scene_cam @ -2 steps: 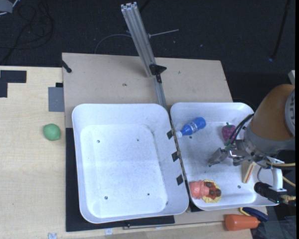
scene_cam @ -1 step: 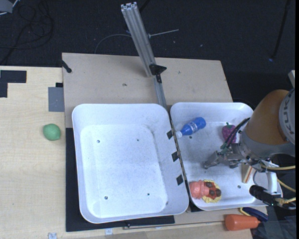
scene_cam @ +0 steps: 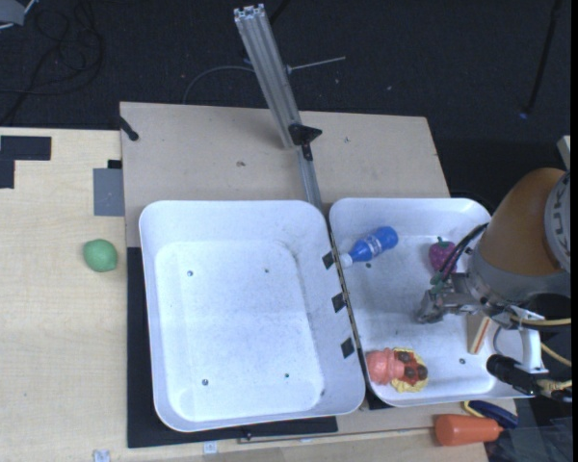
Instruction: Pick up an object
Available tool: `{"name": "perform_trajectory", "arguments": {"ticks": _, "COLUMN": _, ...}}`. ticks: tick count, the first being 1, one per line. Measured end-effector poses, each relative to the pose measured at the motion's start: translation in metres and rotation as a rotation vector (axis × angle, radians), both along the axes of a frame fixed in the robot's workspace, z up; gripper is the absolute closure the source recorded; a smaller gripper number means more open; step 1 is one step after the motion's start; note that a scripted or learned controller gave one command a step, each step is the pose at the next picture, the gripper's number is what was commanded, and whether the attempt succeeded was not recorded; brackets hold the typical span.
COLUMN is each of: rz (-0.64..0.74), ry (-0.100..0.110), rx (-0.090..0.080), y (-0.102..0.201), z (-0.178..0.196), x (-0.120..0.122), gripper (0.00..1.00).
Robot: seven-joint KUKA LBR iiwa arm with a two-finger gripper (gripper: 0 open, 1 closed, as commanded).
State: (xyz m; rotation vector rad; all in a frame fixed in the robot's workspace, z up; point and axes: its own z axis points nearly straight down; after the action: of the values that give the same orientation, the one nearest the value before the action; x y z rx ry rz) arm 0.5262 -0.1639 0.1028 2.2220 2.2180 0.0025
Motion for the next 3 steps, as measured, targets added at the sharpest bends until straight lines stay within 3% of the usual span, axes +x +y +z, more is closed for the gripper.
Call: {"name": "perform_trajectory", "arguments": {"ticks": 3, "rz": 0.002, "ry": -0.001, "rx": 0.0, "y": 0.001, "z": 0.148, "x": -0.004, "gripper": 1.0}}
